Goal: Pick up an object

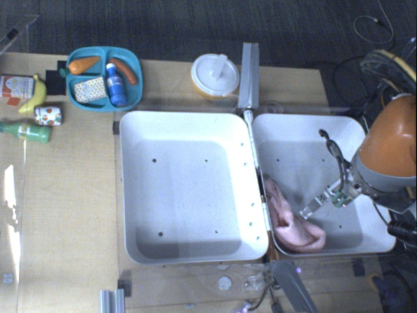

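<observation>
A crumpled pink cloth (288, 222) lies in the right bin (293, 145), against its left wall near the front corner. My gripper (311, 208) reaches in from the right, low over the bin floor, with its tip at the cloth's upper right edge. The grey arm with its orange band (389, 145) hangs over the bin's right side. Nothing appears lifted off the floor.
The left bin (186, 184) stands beside the right one, with a metal divider post (248, 77) behind them. On the bench at the back left are a blue tray of toy food (104, 78), a white lidded bowl (215, 75), a banana, a can and a green bottle.
</observation>
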